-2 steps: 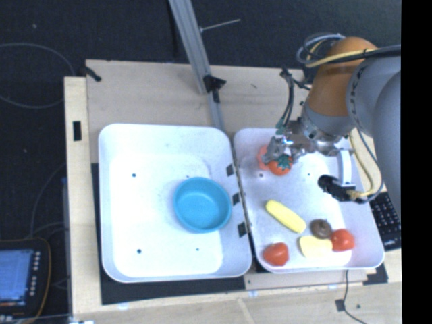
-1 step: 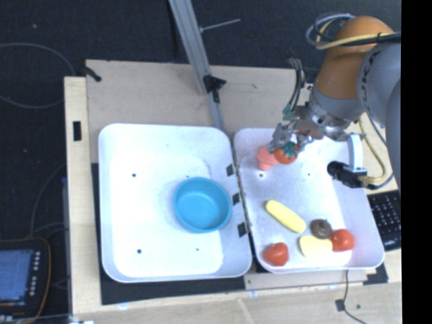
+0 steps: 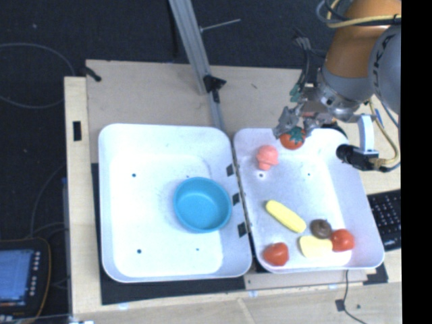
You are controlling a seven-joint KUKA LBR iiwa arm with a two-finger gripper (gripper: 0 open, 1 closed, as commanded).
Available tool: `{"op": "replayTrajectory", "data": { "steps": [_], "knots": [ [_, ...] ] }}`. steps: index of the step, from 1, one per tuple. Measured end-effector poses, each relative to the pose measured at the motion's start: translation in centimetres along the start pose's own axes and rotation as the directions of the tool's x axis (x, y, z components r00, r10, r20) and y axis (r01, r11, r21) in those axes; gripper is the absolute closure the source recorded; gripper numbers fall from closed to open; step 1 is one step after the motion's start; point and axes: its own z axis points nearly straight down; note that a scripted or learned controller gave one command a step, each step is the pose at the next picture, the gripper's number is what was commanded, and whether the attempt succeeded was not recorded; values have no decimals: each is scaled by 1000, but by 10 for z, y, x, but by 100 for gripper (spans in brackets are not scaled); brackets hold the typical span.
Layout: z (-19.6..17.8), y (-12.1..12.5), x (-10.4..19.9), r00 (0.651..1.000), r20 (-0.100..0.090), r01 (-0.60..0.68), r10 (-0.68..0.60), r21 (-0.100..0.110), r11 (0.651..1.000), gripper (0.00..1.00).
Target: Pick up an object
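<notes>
My gripper [image 3: 291, 132] hangs over the far edge of the right bin [image 3: 351, 181], shut on a small red tomato with a green top [image 3: 292, 140]. The tomato sits between the fingers, lifted above the bin floor. Below it in the same bin lie a pink round fruit [image 3: 267, 156], a yellow banana-like piece [image 3: 285, 216], a dark brown round thing [image 3: 321, 229], a pale yellow piece [image 3: 316, 246] and two red fruits, one at the near left [image 3: 275, 253] and one at the near right [image 3: 343, 239].
The left bin [image 3: 135, 154] holds a blue bowl [image 3: 201, 204] near its right side. A grey metal post [image 3: 192, 39] slants up from between the bins' far edges. A keyboard corner [image 3: 386, 211] lies right of the right bin.
</notes>
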Motion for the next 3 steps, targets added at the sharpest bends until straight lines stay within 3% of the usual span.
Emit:
{"op": "replayTrajectory", "data": {
  "steps": [2,3],
  "knots": [
    [7,-24,89,1000,-1,2,-2,8,1000,100],
    [3,-24,137,1000,0,3,-3,4,1000,100]
  ]
}}
